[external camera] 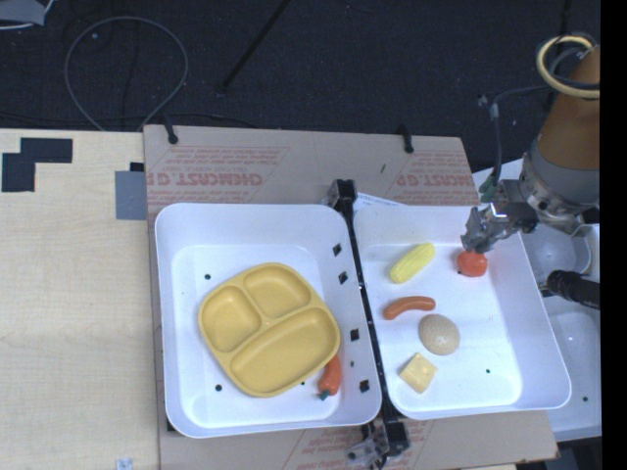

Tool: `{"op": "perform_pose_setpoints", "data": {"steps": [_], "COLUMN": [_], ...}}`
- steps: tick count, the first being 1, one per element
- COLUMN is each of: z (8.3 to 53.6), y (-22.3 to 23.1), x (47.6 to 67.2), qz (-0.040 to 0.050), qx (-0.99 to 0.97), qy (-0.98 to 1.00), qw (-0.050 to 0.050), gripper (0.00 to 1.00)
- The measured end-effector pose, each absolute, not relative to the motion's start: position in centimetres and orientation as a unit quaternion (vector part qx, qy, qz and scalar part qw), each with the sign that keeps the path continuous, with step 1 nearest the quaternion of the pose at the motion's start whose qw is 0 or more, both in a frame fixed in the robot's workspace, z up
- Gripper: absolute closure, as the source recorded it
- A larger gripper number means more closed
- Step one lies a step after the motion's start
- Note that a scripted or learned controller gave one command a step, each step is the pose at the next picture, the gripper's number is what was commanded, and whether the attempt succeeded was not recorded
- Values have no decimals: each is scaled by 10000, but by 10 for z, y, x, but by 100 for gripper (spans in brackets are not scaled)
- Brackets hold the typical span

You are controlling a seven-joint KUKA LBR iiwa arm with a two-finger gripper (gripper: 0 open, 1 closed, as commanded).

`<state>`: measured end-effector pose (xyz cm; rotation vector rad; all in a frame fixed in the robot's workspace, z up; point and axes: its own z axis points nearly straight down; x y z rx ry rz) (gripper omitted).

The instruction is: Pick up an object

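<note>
Pincer point(480, 238) sits at the right bin's point(549, 360) 1 o'clock corner, directly over the tomato point(472, 263); cannot tell its state, nor whether it touches the tomato. Tomato rests on the bin floor, likely the target, being nearest the arm's entry side. Corn point(412, 261), sausage point(409, 306), egg point(439, 335) and cheese point(418, 372) lie toward 7 o'clock of it. Yellow plate point(268, 328) and carrot point(330, 375) occupy the left bin point(167, 262).

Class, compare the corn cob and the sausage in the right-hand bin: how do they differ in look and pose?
The corn cob is yellow and stubby; the sausage is reddish-orange, thinner and slightly curved. The corn cob lies tilted, its right end raised toward the bin's far wall, while the sausage lies nearly level across the view, nearer the camera. Both are elongated toy foods lying flat in the right bin.
</note>
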<state>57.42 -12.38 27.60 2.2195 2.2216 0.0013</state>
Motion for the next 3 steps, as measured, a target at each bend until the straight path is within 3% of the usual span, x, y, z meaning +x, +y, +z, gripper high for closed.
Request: {"op": "perform_pose_setpoints", "data": {"steps": [3], "z": [243], "y": [23], "x": [601], "qz": [-8], "qx": [7055], "qy": [7087], "qw": [-15], "gripper": [100]}}
